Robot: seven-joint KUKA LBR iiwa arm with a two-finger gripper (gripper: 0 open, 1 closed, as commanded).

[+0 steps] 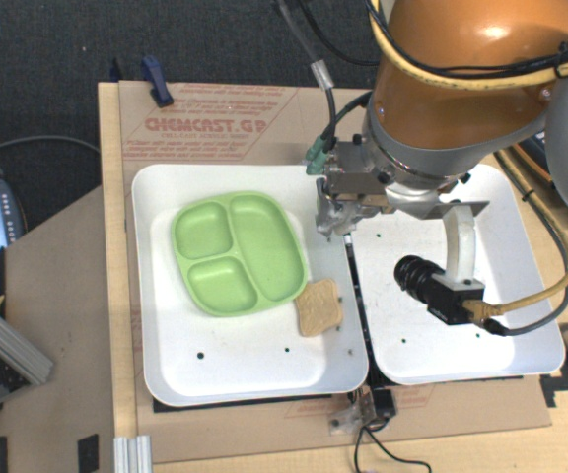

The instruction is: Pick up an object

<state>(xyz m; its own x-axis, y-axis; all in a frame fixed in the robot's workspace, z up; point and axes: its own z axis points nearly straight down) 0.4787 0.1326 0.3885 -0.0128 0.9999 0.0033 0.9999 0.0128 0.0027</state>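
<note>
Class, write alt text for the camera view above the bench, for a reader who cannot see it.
A grey robot arm with an orange band reaches in from the right, its gripper low near the divide between two shallow white bins. The left white bin holds a green three-compartment plastic plate with a tan sponge-like square beside it.

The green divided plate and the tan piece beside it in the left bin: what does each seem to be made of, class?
Green divided plate: likely moulded plastic, smooth with a soft sheen, uniform colour, rounded compartment ridges.
Tan piece: possibly sponge or foam; matte, speckled surface, rough edges. Its look leaves this open.
</note>
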